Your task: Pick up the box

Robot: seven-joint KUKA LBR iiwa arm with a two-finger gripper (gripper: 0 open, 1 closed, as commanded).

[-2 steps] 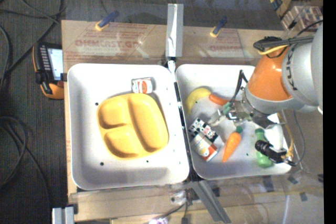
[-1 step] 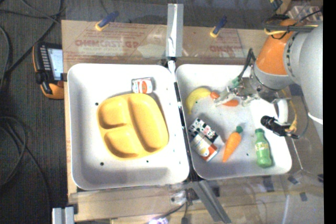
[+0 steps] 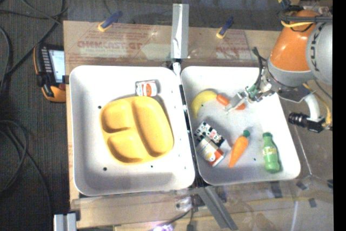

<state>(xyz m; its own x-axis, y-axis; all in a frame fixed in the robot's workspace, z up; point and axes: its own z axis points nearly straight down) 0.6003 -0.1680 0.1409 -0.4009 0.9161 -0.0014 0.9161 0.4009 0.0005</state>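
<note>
I see the box (image 3: pixel 210 134) in the right bin (image 3: pixel 286 170), long axis running far-left to near-right, touching 1 can (image 3: pixel 211 152) on its near side, carrot (image 3: pixel 238 150) right, banana (image 3: pixel 203 100) beyond, while the arm (image 3: pixel 294 57) holds the gripper (image 3: pixel 241 100) low, far-right; closure: cannot tell.

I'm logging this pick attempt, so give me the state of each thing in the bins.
Box: lying flat, right bin, ungripped.
Can: on its side beside the box.
Carrot: lying flat.
Green bottle: lying down.
Yellow tray: flat, left bin.
Small can: on its side.
Gripper: over right bin.
</note>
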